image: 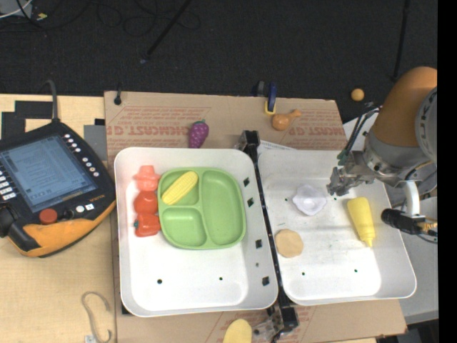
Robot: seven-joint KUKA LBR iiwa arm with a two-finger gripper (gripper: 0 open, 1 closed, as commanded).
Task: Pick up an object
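Note:
My gripper hangs over the upper right part of the right bin, coming in from the right edge. It sits just right of a small clear-white plastic piece and just left of and above a yellow squeeze bottle. A tan round disc lies lower in the same bin. I see nothing between the gripper's tips.
The left bin holds a green divided plate with a yellow corn cob, and a red-orange toy beside it. Purple grapes, an orange toy and a yellow item lie outside the bins. A teach pendant rests at left.

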